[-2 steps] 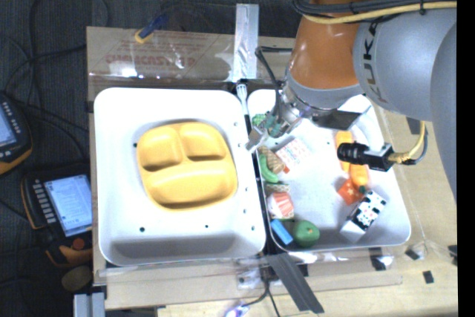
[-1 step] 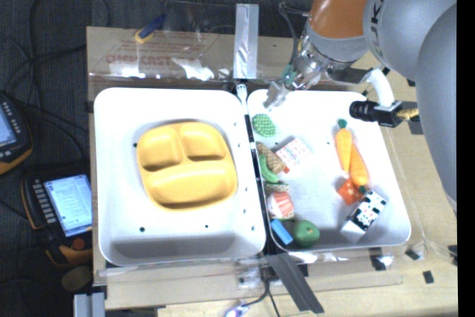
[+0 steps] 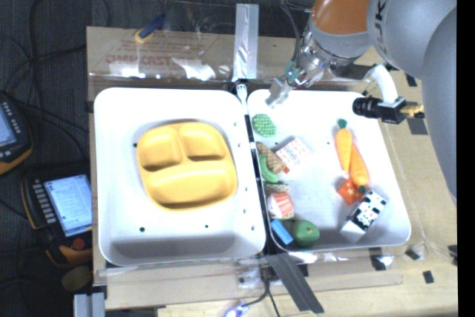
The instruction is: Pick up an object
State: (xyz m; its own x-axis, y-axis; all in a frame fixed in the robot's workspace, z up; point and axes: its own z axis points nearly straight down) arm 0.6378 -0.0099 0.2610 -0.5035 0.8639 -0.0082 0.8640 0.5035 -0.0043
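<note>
My gripper (image 3: 281,93) hangs over the far left corner of the right bin (image 3: 393,182), with nothing seen in it. Just below it lies a green netted ball (image 3: 263,124). Further down the bin's left side are a small white and red box (image 3: 295,154), a brown and green toy (image 3: 269,164), a pink packet (image 3: 279,205), a green lime (image 3: 306,232) and a blue piece (image 3: 281,232). On the right side lie an orange carrot (image 3: 344,148), a second orange toy (image 3: 358,168) and a black and white box (image 3: 365,214).
The left bin (image 3: 111,122) holds a yellow divided plate (image 3: 185,163). A black camera mount (image 3: 378,108) sticks out at the right bin's far right rim. A clear plastic sheet and a metal bracket (image 3: 246,41) sit behind the bins.
</note>
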